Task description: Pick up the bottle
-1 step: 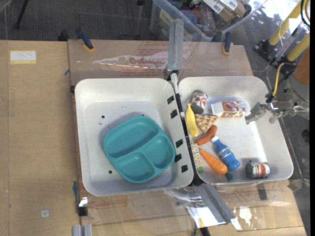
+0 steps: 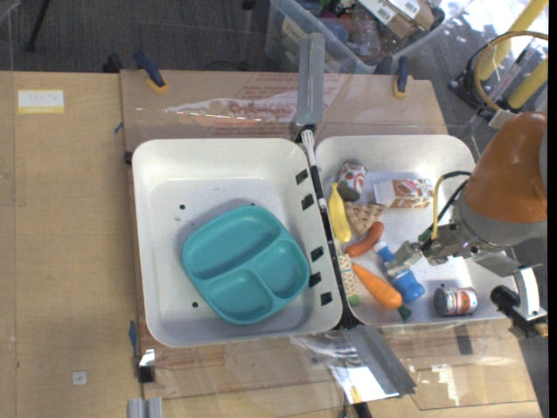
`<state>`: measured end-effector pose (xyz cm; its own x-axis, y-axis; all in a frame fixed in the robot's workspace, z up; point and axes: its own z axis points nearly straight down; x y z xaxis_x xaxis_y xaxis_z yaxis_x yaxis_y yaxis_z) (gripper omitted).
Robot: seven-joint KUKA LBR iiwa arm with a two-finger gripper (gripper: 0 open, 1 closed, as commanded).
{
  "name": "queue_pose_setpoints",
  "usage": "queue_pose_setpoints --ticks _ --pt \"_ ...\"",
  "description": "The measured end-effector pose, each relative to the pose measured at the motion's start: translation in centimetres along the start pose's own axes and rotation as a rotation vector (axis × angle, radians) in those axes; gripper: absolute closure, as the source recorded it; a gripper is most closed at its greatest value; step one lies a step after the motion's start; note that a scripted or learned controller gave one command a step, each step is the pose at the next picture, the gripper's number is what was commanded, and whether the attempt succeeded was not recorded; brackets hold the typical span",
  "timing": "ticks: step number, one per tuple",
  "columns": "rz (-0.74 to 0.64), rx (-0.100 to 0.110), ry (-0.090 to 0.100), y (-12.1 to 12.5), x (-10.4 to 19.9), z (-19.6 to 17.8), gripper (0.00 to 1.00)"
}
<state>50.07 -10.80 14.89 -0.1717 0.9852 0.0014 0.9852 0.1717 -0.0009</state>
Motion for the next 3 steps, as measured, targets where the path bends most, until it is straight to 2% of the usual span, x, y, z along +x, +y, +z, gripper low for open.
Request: queue_pose_setpoints --ticks 1,2,3 --pt "0.004 -0.018 -0.009 -1.6 0.2 5.8 0.00" --pt "0.008 -0.023 -0.012 -1.6 0.0 4.8 1.00" --pt "0.044 -0.002 -0.002 5.1 3.7 -3.6 1.00"
